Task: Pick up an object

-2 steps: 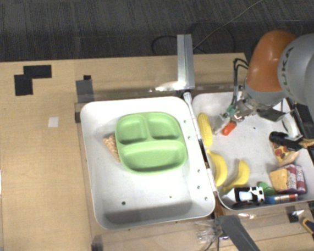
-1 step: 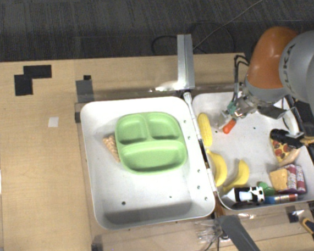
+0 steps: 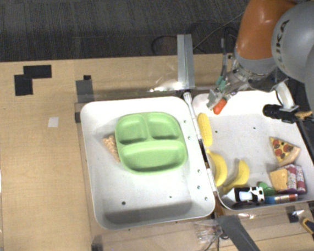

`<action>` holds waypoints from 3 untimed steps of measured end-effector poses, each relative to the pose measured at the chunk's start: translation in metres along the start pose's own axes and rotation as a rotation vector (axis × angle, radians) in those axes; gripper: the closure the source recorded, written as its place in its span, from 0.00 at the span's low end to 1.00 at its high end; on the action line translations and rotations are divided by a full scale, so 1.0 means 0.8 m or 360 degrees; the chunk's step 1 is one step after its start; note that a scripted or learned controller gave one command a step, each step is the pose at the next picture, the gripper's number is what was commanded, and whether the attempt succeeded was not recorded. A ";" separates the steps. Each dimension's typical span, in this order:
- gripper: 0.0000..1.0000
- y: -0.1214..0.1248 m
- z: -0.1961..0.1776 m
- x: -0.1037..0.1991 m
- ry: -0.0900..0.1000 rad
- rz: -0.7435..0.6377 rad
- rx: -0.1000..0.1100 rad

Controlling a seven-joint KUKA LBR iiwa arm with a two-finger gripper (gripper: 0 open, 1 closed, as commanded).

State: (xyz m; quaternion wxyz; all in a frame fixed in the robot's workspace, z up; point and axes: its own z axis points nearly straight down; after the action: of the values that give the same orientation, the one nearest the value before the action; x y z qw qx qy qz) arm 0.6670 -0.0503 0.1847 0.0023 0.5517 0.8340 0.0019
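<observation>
My gripper (image 3: 219,100) hangs over the far left corner of the right bin (image 3: 252,135). A small orange carrot-like piece (image 3: 218,108) sticks out from between its fingertips, lifted above the bin floor, and the fingers are shut on it. Below it, a yellow corn cob (image 3: 204,128) lies along the bin's left wall. Two bananas (image 3: 221,169) lie nearer the front.
The left bin (image 3: 106,204) holds a green divided tray (image 3: 150,141) with a waffle-like piece (image 3: 110,147) at its left edge. In the right bin are a pizza slice (image 3: 284,149), a cheese wedge (image 3: 280,179), a pink packet (image 3: 298,179), a black-and-white bottle (image 3: 249,194) and a marker (image 3: 280,197).
</observation>
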 end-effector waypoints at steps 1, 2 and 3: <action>1.00 -0.051 -0.093 0.007 -0.0001 -0.0400 0.0000; 1.00 -0.019 0.002 0.076 0.0003 -0.0328 0.0004; 1.00 -0.067 0.001 0.055 0.0002 -0.0460 0.0003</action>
State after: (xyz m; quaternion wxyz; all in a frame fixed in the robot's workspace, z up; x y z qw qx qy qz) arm 0.6005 -0.0305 0.1832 0.0014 0.4260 0.9047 0.0012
